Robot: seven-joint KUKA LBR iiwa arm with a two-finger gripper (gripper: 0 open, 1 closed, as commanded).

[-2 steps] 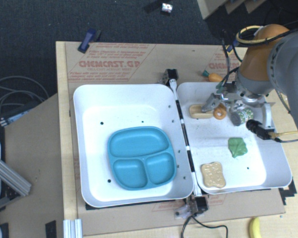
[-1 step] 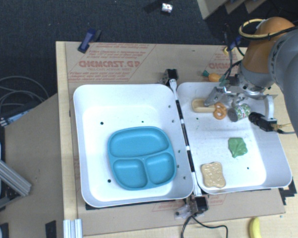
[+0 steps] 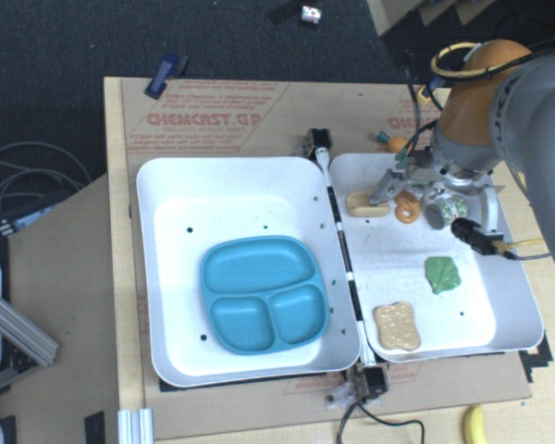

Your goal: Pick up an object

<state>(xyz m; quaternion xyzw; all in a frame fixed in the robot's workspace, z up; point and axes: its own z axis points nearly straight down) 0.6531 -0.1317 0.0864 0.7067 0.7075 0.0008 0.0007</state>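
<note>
Right now I see the table (image 3: 213, 118) carrying two white bins, and I take the right bin (image 3: 499, 326) as my landmark. Left of it, the left bin (image 3: 166, 202) holds a blue divided tray (image 3: 264, 292). At its far end the arm (image 3: 486, 100) sets the claw (image 3: 409, 191) down by a tan block (image 3: 365, 204) and an orange ring (image 3: 407, 212); whether it grips, I cannot tell. Toward its near wall lie a green lump (image 3: 442, 274) and a beige cracker (image 3: 397, 326).

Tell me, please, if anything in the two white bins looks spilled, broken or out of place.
Nothing looks spilled or broken. The blue three-compartment plastic tray lies flat in the left white bin, turned slightly askew to the bin's walls. In the right white bin, the green crumpled piece and the tan cracker-like block lie apart.
</note>
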